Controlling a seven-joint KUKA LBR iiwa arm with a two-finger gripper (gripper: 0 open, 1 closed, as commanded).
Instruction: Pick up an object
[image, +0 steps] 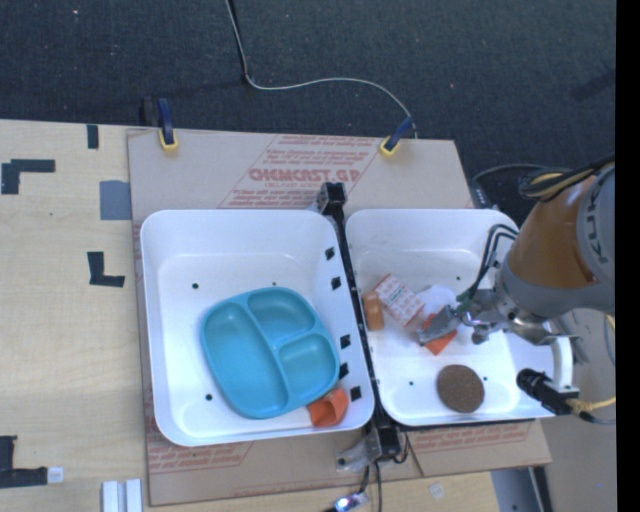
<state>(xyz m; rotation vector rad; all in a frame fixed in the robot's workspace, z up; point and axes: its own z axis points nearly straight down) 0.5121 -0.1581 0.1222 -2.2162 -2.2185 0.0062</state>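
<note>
Camera view: arm low over the right bin (400, 228), gripper (452, 325) among the clutter.

Gripper tip sits at an orange-red piece (437, 344); jaw opening and any hold cannot be told. Just left: a red-printed packet (395, 295) and a small orange object (374, 314). A brown disc (460, 388) lies nearer the front. Left bin (160, 240): blue divided plate (270, 350), orange object (328, 408) at its corner.

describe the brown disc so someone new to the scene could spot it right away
Find the right-hand white bin, the one the grey and orange arm reaches into. The brown disc lies flat near its front edge, apart from the cluster of small packets further back. It is the bin's one round, dark brown, speckled item; the neighbours are orange, white or red and irregular.
</note>
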